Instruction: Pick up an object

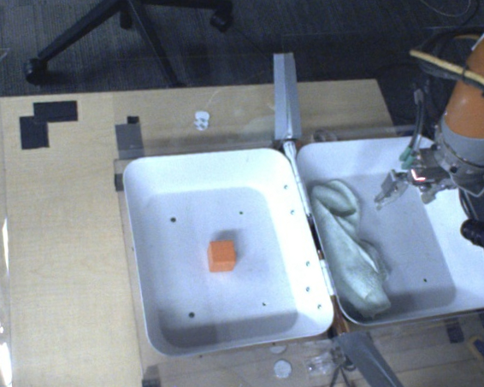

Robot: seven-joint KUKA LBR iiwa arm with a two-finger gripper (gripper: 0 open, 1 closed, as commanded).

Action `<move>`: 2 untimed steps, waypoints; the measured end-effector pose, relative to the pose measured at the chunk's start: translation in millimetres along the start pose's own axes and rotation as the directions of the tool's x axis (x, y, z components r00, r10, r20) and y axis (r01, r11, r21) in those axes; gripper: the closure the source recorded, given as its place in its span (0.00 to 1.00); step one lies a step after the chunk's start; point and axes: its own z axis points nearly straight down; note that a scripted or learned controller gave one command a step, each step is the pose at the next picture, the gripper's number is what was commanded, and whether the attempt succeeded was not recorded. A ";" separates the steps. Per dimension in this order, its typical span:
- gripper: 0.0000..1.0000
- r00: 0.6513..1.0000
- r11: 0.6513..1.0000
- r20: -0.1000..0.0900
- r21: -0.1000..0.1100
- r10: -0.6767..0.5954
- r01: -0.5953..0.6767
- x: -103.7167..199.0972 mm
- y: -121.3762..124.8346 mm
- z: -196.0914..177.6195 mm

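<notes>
An orange cube (pixel 222 256) rests near the middle of the left bin (pixel 157 240). A crumpled grey-green cloth (pixel 348 246) lies along the left wall of the right bin (pixel 457 277). My gripper (pixel 405 194) hangs over the upper right part of the right bin, to the right of the cloth and apart from it. Its fingers are spread open with nothing between them. The orange wrist band (pixel 476 108) shows at the right edge.
A metal divider post (pixel 284 98) stands behind the seam between the two bins. Black tape marks (pixel 45 121) lie on the wooden bench at far left. Cables and arm parts crowd the right edge beside the right bin.
</notes>
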 end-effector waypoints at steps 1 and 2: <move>0.00 1.000 1.000 0.002 -0.013 0.004 -0.004 2.7 38.0 124.6; 1.00 1.000 1.000 0.003 -0.020 0.002 -0.002 3.2 40.5 112.0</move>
